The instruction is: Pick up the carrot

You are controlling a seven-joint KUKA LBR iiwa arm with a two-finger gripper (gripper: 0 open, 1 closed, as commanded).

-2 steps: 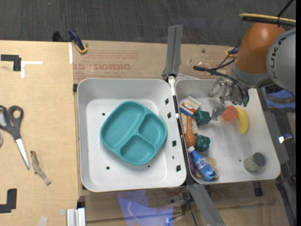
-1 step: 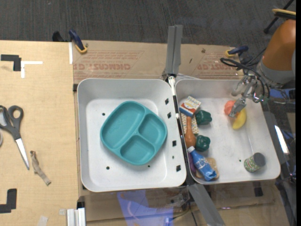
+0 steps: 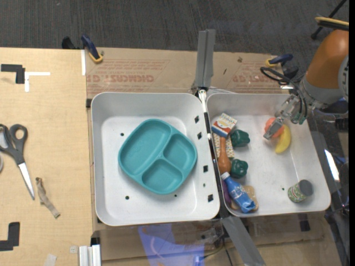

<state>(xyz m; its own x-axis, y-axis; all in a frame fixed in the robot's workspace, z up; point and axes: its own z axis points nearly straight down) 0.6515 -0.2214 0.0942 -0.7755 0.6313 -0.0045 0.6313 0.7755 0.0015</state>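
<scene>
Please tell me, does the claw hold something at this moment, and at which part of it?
It cannot be told. The claw hangs over the right bin, just above an orange item beside the banana; no grip is visible.

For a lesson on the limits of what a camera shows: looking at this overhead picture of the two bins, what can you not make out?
- Gripper, camera view: too small and blurred to read its fingers.
- Carrot: partly covered by the carton and the blue packet.
- Orange item by the banana: blurred, unidentifiable.
- Can: label too small to read.
</scene>
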